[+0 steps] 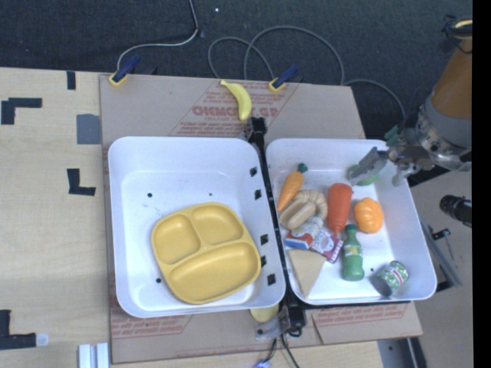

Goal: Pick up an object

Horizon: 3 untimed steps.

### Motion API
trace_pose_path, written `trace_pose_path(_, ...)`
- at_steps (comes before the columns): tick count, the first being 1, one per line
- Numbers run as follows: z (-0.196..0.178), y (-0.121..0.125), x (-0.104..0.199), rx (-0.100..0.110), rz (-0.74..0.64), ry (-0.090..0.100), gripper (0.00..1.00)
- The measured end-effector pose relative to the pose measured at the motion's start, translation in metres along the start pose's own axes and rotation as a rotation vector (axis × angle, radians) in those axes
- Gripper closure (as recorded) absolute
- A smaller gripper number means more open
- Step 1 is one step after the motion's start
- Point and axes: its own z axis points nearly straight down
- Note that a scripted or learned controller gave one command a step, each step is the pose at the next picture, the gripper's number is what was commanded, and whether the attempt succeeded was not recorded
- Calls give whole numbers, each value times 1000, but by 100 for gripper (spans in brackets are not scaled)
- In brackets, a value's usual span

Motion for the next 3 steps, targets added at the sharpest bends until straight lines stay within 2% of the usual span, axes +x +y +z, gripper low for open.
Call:
trace_pose_path(1, 189, 44, 3, 7, -2, 2, 0)
trace_pose_path(2, 191, 25, 17, -14, 1, -8, 0)
trace_pose_path(3, 181, 25, 17, -10, 1, -6, 100)
